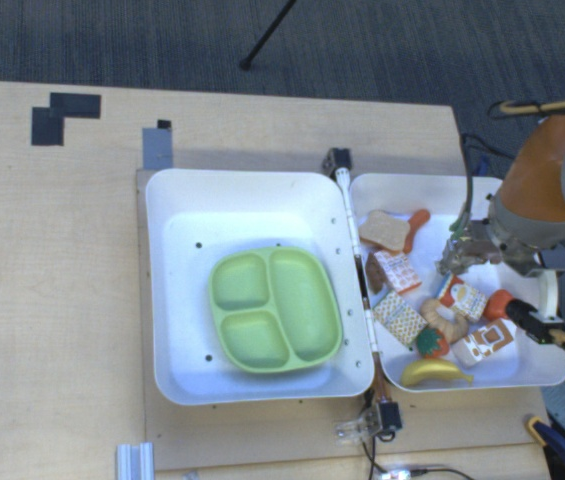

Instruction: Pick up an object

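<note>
The claw [459, 253] hangs low over the right bin [552, 373], at the right of the frame, just above a pile of toy food. I cannot tell how its tips are set. It looks like the reaching step. Next it needs to drop onto one thing, maybe the little carton [465, 300], and pinch it.

A divided plate [275, 311] lies in the left bin [167, 298]; the right bin [552, 368] holds food items.
</note>
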Robot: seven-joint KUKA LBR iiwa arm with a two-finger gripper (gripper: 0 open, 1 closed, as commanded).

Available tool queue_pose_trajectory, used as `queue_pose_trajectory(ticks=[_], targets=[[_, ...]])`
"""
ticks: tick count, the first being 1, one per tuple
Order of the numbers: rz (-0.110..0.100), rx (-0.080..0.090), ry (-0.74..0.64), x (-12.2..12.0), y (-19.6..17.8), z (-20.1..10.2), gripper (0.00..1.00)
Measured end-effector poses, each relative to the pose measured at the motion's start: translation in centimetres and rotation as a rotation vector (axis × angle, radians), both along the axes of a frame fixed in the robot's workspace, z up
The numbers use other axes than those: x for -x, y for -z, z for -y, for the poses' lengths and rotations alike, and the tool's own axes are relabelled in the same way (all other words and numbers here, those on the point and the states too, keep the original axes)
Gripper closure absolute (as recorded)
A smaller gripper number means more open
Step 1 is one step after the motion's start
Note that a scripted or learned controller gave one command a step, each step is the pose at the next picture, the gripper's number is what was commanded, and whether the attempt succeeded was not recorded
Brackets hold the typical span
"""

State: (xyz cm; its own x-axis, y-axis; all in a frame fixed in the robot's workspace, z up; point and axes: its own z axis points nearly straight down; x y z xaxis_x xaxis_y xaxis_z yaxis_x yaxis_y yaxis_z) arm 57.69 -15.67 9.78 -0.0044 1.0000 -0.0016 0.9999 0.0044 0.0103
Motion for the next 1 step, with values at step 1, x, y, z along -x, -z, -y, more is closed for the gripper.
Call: queue_pose_trajectory(ticks=[1], targets=[[-0.004, 0.002, 0.002, -0.29, 1.11, 5.03, 1.00]])
